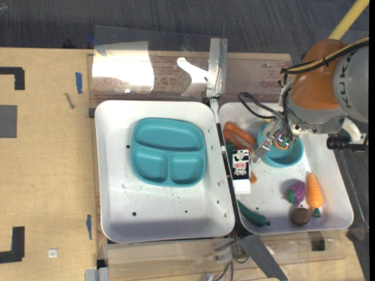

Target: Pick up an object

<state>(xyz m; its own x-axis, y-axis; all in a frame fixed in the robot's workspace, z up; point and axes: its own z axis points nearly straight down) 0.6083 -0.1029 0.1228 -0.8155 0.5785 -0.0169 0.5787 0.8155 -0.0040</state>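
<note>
The right bin point(337, 174) holds several small objects: an orange-red sausage-like piece point(239, 133), a teal bowl point(288, 153), a black-and-white patterned block point(241, 163), a purple item point(296, 191), an orange carrot point(314, 191), a brown ball point(301, 216) and a dark green piece point(254, 215). My gripper point(270, 143) hangs over the bowl's left rim, between the bowl and the sausage piece. Nothing shows between its fingers.
The left bin point(111, 174) carries a teal divided plate point(169, 151). A metal divider point(216, 75) and clear plastic sheet stand behind the bins. The arm's orange band point(316, 81) looms over the right bin's back corner. Cables loop near the wrist.
</note>
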